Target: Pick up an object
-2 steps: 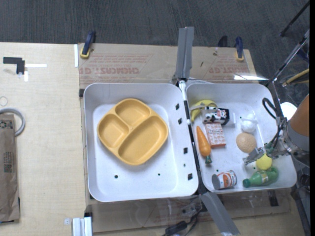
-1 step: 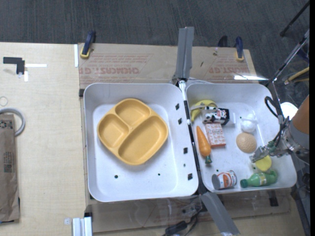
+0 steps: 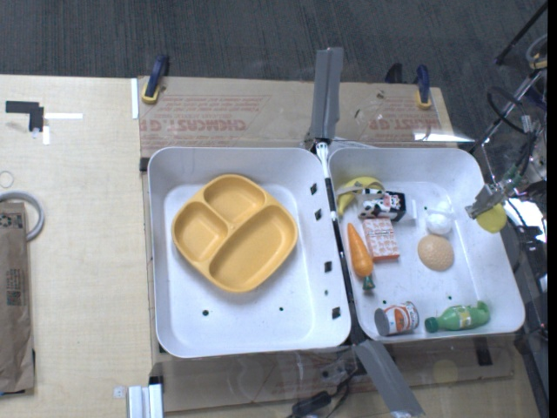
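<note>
Two bins: white, side by side on the desk [image 3: 78, 146].
Left bin [image 3: 174, 320]: holds a yellow divided plate [image 3: 233, 232].
Right bin [image 3: 496, 294]: banana [image 3: 357, 190], carrot [image 3: 359, 249] lengthwise toward the camera, red box [image 3: 381, 239], can [image 3: 397, 319], green bottle [image 3: 456, 317] lying crosswise, round bun [image 3: 435, 252].
Claw [image 3: 484, 204]: at the right rim, state cannot be told.

A robotics lab: 2 white bins [image 3: 165, 259] clamped [image 3: 155, 78] onto a cardboard-covered bench, cables at right.
</note>
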Available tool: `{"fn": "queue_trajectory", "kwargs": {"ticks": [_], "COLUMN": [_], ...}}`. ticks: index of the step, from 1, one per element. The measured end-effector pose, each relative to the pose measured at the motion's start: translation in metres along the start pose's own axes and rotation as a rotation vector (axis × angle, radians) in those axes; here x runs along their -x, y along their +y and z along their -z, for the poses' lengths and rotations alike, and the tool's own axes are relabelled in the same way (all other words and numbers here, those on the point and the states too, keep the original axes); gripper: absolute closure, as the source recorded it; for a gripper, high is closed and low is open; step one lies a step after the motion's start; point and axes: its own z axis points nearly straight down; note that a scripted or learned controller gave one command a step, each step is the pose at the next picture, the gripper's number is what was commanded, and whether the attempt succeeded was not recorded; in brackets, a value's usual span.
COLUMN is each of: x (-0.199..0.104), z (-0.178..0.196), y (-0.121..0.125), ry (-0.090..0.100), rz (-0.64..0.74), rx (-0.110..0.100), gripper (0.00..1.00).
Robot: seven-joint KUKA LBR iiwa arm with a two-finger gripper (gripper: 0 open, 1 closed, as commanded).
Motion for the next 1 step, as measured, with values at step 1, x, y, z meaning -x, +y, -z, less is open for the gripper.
{"fn": "queue_trajectory", "kwargs": {"ticks": [1], "x": [-0.0708], "z": [0.0086], "y": [0.1058], "ry": [0.0], "rz": [0.291], "rx": [0.002], "gripper": [1.0]}}
